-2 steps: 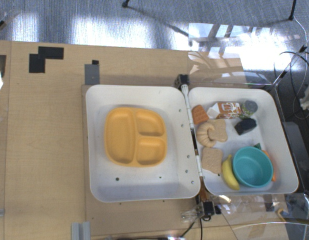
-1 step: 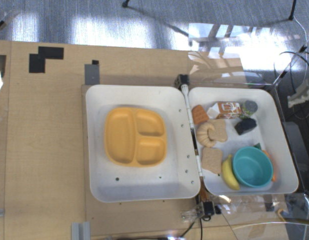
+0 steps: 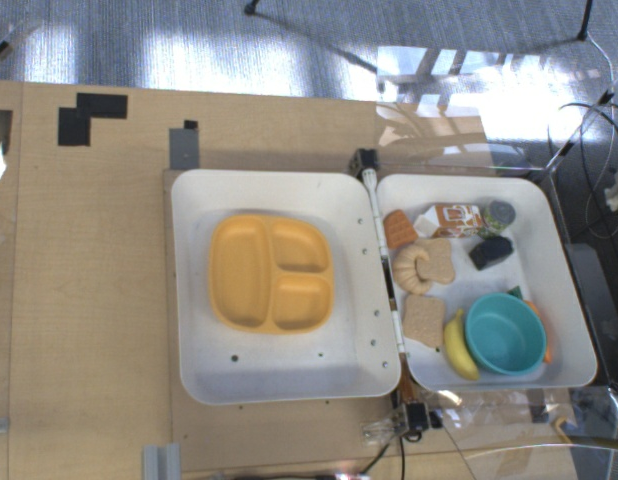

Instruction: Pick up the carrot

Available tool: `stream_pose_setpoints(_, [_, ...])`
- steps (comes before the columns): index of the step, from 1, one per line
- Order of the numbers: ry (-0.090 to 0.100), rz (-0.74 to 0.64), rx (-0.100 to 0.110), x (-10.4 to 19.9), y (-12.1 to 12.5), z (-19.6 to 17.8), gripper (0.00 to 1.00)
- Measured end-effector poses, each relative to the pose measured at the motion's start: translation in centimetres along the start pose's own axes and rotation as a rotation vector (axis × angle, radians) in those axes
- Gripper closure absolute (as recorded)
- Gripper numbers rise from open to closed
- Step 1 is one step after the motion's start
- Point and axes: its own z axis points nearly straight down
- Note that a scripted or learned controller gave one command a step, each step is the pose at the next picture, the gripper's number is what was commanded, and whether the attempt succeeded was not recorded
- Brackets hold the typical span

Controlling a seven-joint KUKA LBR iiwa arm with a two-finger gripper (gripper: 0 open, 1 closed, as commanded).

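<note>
Carrot: thin orange carrot point(image 3: 545, 336), mostly hidden behind the round teal plastic bowl point(image 3: 504, 334), right white bin point(image 3: 564, 258)
Left white bin point(image 3: 189, 298): yellow divided plastic plate point(image 3: 270, 272)
Beside bowl: yellow banana point(image 3: 457, 346)

Bright, even light; glare on the floor point(image 3: 289, 38); perhaps slightly soft focus

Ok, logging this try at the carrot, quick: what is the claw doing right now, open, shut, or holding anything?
Claw: cannot be told from this camera view.
</note>
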Motion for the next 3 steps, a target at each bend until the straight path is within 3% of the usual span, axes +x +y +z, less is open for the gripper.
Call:
stream_pose_setpoints(1, [0.000, -0.001, 0.001, 0.0, 0.0, 0.0, 0.00])
stream_pose_setpoints(2, [-0.003, -0.010, -0.010, 0.1, 0.3, -1.2, 1.00])
stream_pose_setpoints(3, [-0.002, -0.011, -0.009, 0.1, 0.3, -1.2, 0.00])
